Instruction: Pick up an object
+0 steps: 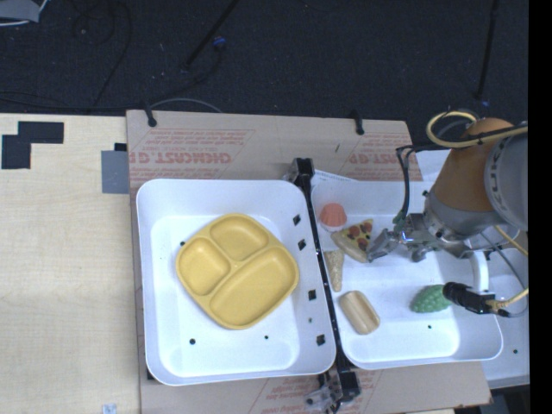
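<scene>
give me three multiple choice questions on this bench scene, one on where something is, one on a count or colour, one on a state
1. Where is the yellow tray?
A. left bin
B. right bin
C. on the cardboard

2. How many compartments does it have?
A. two
B. three
C. five

3. How does the green object lie?
A. between the gripper's fingers
B. loose on the right bin floor
C. on the tray

Answers: 1 A, it sits inside the left bin. 2 B, two small and one large. 3 B, it rests apart from the gripper, which is by the pizza slice.

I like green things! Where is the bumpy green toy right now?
The bumpy green toy lies in the right bin, toward its right side, right of the tan bread roll and below the arm.
</scene>
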`<state>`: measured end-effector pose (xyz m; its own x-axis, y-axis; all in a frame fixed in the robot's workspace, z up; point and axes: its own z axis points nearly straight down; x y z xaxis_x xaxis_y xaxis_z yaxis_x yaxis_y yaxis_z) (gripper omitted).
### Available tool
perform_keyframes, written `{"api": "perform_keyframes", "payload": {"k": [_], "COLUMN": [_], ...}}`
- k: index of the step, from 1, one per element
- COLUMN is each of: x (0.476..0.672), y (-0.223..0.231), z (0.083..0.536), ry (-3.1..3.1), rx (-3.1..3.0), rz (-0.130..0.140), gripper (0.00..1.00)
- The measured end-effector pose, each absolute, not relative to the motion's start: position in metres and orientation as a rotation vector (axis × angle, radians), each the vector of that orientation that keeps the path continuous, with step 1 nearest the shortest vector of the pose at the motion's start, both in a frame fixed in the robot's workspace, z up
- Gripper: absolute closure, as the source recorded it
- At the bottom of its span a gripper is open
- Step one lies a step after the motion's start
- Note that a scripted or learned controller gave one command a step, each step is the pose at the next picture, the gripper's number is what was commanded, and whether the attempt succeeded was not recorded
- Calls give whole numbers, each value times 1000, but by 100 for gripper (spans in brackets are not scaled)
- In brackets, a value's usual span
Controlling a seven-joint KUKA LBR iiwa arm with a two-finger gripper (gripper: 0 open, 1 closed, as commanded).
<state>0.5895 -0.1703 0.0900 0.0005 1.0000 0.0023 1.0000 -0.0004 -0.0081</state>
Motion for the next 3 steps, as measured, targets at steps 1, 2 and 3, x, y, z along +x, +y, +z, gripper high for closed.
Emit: {"api": "perform_keyframes", "payload": {"k": [1,2,3], "x": [591,596,602], "y": [-171,-175,-184], "z": [104,148,197], "ry": [-2217,-2224,-2226], "rx": [-2221,-2222,-2222], "rz": [3,-2,-2], "gripper": [100,100,100]}}
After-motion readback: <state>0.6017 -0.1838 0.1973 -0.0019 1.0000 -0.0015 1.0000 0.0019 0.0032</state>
